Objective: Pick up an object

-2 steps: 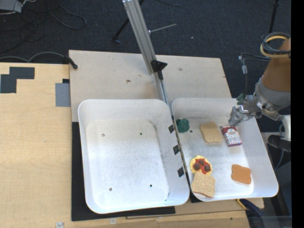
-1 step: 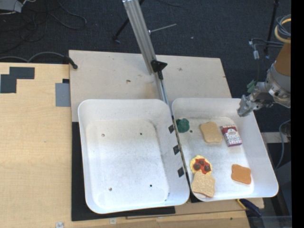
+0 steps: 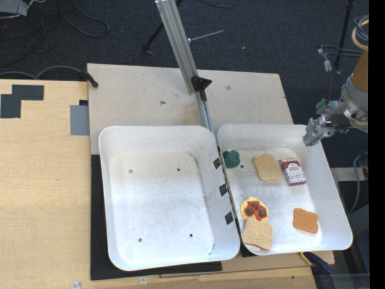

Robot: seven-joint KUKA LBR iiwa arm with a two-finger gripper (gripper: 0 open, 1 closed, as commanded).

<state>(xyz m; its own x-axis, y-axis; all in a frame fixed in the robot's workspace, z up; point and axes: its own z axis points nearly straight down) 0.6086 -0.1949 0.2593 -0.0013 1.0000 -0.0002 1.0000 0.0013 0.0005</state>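
Starting at the near edge of the right-hand bin (image 3: pixel 337 239), a slice of toy bread (image 3: pixel 257 235) lies in its near left corner, touching a small yellow round topped with red pieces (image 3: pixel 254 208) just beyond it. An orange slab (image 3: pixel 305 221) sits toward the near right corner, well apart from both. Farther in, a tan cracker-like piece (image 3: pixel 267 168) lies at mid-bin with a small red carton (image 3: pixel 293 172) just beside it on the right, and a dark green lump (image 3: pixel 231 158) rests against the left wall. The left-hand bin (image 3: pixel 120 161) carries only dark specks.

Beyond these, over the far right rim of the right-hand bin, the gripper (image 3: pixel 313 131) hangs off the arm's wrist, clear of every item; whether the claw is released or clenched cannot be told at this size. By my reading, the task is at the approach step, with nothing picked so far. The next move calls for travelling inward over the bin and descending on one piece. The red carton looks like the nearest candidate: boxy, with printed faces, lying flat and slightly skewed, its closeness to the tan piece leaving little room on that side.
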